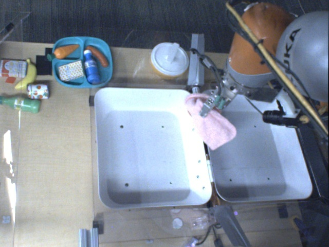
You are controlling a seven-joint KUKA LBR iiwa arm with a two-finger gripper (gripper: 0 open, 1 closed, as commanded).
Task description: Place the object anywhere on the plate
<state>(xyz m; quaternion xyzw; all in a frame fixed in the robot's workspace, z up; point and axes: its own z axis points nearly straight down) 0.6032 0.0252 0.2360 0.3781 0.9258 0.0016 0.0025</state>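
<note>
Tool (209, 107) pinches the pink cloth (216, 127) by its upper edge, right of frame centre over the bins' seam; soft, light, it droops, so a bunched-corner grip suits.

Pink cloth (216, 126), blue plate (105, 60), white bins (149, 153)

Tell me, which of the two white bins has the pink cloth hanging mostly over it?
The right bin, on the arm's side. The pink cloth hangs from the gripper above the seam, mostly over that bin; the left bin gets just its edge.
</note>
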